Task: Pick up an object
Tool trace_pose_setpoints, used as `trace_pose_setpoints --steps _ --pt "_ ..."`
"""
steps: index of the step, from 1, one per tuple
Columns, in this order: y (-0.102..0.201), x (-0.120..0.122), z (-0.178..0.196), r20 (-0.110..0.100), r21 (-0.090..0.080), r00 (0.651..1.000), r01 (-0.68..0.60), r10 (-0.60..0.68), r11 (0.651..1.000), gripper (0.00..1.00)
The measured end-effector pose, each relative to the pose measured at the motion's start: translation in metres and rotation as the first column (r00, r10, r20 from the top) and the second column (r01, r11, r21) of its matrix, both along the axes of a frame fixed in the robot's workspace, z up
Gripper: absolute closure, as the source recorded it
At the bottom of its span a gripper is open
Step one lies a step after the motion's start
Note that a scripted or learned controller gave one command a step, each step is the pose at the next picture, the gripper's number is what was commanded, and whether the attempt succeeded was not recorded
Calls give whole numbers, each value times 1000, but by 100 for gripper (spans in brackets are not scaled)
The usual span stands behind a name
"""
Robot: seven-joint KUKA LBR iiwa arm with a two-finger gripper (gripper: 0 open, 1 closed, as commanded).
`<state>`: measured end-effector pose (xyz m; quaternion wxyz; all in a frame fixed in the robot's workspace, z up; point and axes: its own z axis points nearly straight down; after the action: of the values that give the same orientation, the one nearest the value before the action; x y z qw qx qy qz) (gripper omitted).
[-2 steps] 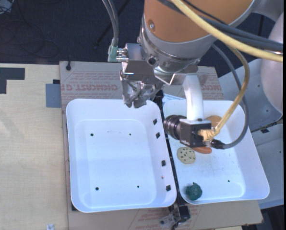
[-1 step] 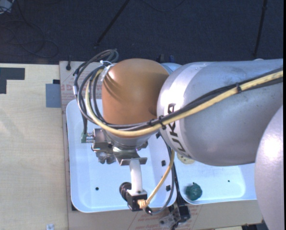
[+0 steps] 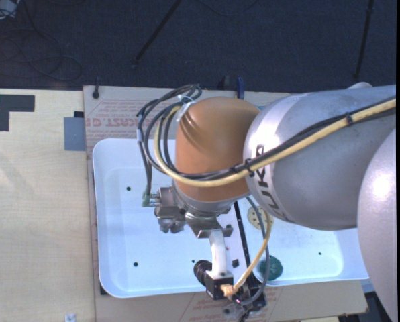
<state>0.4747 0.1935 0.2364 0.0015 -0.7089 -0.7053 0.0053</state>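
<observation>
Dark floor [image 3: 186, 32] behind pale bench [image 3: 32, 213]

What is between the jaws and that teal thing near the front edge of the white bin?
Cannot tell fully: the orange wrist hides the jaws. The teal thing lies by the bin's near rim; a thin black stick and a pale disc lie just up-left of it, possibly in the path.

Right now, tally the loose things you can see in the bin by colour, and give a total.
Teal thing: 1
Pale yellow thing: 1, partly hidden by the arm
Total: 2 in view in the white bin; the arm covers part of the bin floor, so more may lie under it.
</observation>
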Motion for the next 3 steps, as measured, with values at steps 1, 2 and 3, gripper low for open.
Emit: trace_pose_setpoints --steps 1,2,3 --pt "-121 1 3 3 3 1000 5 -5 1000 100" --pt "-133 2 126 19 6 1000 -4 4 1000 100" --pt "-95 24 222 19 7 1000 -9 9 1000 100"
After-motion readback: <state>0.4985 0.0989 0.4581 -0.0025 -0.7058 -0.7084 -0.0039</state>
